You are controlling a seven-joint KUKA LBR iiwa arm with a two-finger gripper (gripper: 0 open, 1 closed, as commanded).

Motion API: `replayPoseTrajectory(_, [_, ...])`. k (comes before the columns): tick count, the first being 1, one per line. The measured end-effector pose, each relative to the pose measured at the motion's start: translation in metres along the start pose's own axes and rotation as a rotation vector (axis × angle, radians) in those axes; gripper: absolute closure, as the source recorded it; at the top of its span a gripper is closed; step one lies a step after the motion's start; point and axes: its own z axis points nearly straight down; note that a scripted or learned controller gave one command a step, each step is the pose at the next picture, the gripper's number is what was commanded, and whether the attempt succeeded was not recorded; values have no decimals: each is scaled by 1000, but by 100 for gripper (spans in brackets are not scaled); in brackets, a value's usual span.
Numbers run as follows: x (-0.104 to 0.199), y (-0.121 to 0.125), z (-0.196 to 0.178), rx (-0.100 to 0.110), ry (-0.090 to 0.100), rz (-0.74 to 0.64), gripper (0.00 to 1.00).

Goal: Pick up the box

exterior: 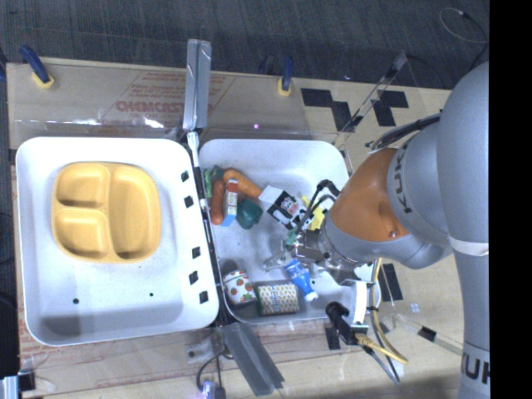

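Observation:
In the right bin (274,152), a small white box with black print (284,206) lies near the middle, just left of the arm's orange band. A second, patterned greenish box (277,298) lies on its side by the bin's front wall. My gripper (295,252) hangs low over the bin between these two boxes, below the wrist. A blue bottle (301,279) lies right under and in front of it. The wrist hides most of the gripper and the bin's right part.
At the right bin's left side lie an orange carrot-like piece (218,202), a red and white bottle (233,194) and a teal object (249,214). A round red-spotted item (238,288) sits front left. The left bin (33,248) holds a yellow divided tray (106,210).

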Motion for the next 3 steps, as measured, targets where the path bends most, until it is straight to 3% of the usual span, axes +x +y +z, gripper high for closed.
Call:
replayPoseTrajectory(1, [0, 0, -10, 0, -1, -6, 100])
replayPoseTrajectory(2, [44, -8, -1, -3, 1, 231, 100])
replayPoseTrajectory(3, [128, 44, -100, 3, -1, 379, 100])
